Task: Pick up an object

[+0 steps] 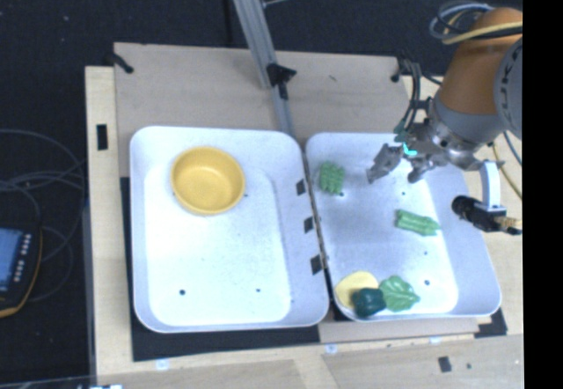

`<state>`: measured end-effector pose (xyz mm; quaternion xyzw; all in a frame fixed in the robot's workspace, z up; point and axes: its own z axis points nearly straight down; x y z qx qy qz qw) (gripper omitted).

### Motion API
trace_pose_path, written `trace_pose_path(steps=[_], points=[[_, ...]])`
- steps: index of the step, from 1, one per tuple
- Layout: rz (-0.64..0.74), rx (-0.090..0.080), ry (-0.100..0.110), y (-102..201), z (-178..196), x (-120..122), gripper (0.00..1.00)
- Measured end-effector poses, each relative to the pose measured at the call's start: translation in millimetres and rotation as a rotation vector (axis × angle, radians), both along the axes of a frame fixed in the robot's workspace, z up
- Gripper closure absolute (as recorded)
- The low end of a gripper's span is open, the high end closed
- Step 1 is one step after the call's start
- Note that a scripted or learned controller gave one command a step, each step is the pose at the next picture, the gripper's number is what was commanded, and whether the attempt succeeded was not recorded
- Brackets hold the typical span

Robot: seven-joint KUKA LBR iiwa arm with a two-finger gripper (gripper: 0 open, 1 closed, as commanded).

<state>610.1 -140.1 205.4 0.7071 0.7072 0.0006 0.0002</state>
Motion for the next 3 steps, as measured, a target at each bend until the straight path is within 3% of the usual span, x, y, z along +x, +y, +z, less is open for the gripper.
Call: trace_pose_path(steps=[1,3], points=[[0.000,0.000,0.000,0,0,0,0.00],[-0.001,-0.001,0.005,7,-101,1,0.00]])
